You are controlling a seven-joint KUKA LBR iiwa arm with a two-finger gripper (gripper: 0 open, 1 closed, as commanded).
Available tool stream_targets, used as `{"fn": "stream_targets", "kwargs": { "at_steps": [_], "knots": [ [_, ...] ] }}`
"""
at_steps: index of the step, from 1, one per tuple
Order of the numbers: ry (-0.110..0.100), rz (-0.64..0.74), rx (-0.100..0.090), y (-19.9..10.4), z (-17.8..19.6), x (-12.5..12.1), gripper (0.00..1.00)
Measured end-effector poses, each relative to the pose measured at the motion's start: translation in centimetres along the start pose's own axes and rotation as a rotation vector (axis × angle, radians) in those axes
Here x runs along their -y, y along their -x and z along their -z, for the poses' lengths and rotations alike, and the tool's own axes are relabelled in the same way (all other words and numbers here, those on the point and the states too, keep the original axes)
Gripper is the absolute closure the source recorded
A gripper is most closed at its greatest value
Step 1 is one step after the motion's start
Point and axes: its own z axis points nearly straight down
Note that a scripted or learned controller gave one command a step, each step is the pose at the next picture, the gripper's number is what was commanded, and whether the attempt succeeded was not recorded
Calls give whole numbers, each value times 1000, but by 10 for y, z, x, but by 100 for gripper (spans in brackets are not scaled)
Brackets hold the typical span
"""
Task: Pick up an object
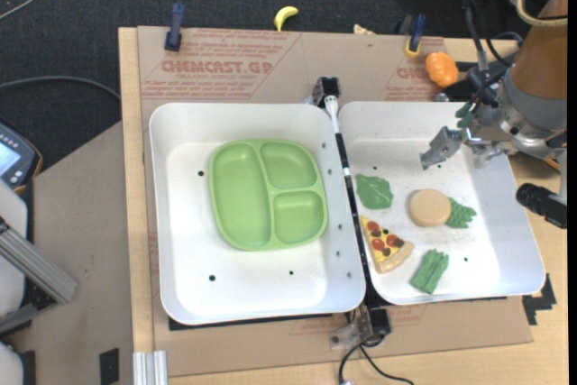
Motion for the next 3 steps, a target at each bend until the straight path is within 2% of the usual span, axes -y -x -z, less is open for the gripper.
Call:
{"fn": "stream_targets", "kwargs": {
  "at_steps": [1,2,3],
  "knots": [
    [-13,-2,-4,-5,-117,45,0],
    [4,7,-2,-82,-42,76,0],
    [17,0,4,-42,135,74,0]
  ]
}}
